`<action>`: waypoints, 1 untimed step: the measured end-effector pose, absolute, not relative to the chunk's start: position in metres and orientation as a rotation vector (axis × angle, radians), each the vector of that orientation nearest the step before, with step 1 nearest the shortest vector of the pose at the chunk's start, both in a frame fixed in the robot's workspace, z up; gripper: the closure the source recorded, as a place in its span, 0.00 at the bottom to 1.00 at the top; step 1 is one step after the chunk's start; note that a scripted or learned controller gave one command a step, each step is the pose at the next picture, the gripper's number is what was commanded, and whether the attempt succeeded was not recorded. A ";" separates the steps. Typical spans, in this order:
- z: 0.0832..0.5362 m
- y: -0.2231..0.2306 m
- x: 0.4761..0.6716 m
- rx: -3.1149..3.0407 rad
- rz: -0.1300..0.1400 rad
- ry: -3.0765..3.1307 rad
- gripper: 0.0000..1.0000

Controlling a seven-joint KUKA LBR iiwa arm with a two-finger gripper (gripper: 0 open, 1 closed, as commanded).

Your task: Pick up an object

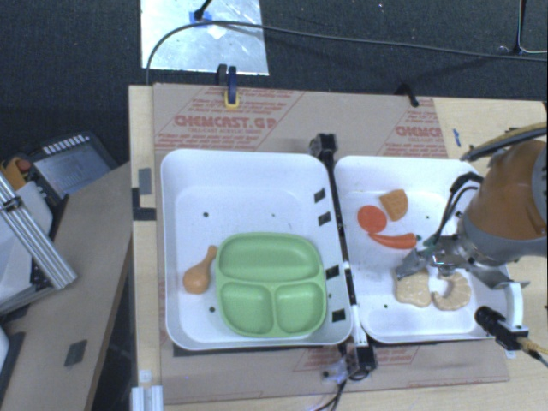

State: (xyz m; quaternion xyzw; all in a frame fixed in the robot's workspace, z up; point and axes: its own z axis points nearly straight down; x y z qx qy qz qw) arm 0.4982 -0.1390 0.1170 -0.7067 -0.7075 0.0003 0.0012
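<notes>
Gripper (425, 259): low in the right bin (377, 324), at the near end of the toy food cluster; finger state not possible to tell, the tips lost against the pale pieces under the wrist.
Pale toy pieces (414, 290): nearest the front wall of the right bin, two flat beige shapes side by side, the second one (454, 291) curved like a crescent; just below the gripper, contact not clear. Judged light, rigid plastic, probably smooth and apt to slide on the bin floor; thin profile, so best pinched across the narrow width, edge to edge.
Red chili-like piece (394, 240): just beyond the gripper, long and slender, lying flat. Likely light and stiff; best taken across the middle of its short axis.
Round red-orange piece (372, 218): touching or nearly touching the chili's far side. Probably a smooth dome, likely to slip from a shallow pinch.
Tan-orange piece (395, 203): farthest of the cluster, just beside the round one; chunky, so an easier width to close on.
Green divided plate (271, 282): in the left bin (184, 178), toward its front; broad and rigid, graspable only by its rim.
Toy drumstick (201, 271): just left of the plate, narrow handle end pointing away; handle the natural hold.
Cardboard sheet (282, 118): under both bins, clamp (230, 86) at the far edge.
</notes>
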 end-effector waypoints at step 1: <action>0.083 -0.139 0.498 -2.219 0.000 -2.222 0.00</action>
